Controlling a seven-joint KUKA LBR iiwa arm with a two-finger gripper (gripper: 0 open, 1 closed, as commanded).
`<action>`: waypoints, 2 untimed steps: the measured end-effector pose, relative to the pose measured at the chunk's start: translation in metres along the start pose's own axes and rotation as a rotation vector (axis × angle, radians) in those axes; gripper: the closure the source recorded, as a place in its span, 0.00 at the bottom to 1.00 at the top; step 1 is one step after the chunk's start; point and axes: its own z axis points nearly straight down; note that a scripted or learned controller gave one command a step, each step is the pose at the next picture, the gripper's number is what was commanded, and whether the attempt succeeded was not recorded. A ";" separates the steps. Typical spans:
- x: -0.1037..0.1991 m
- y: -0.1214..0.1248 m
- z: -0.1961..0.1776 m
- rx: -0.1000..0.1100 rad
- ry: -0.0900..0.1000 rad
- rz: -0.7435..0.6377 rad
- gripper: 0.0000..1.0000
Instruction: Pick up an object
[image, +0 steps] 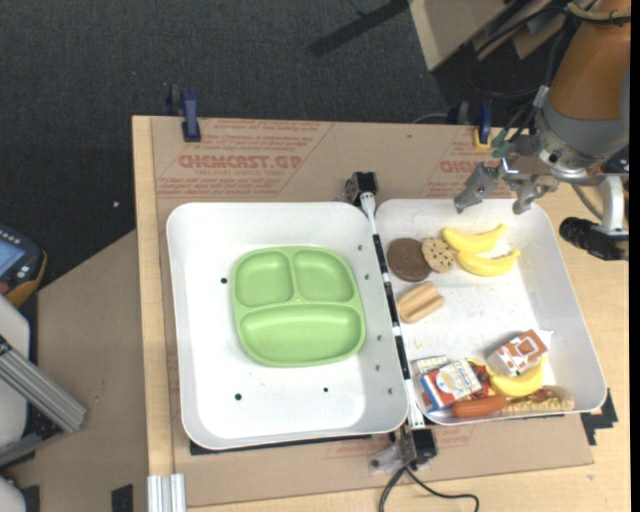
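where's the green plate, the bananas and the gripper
green plate (297, 335): camera view, floor of its large lower compartment
bananas (483, 250): camera view, where the two fruits meet
gripper (497, 195): camera view, midway between its spread fingertips

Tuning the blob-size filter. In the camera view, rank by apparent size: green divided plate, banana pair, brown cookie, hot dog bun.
1. green divided plate, by far the largest.
2. banana pair.
3. brown cookie and hot dog bun: these look about alike in area, the cookie round, the bun longer and narrower, so I would not rank them.
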 end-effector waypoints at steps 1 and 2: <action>-0.032 0.016 0.132 0.013 0.002 0.003 0.00; -0.079 0.021 0.156 0.013 0.017 0.001 0.00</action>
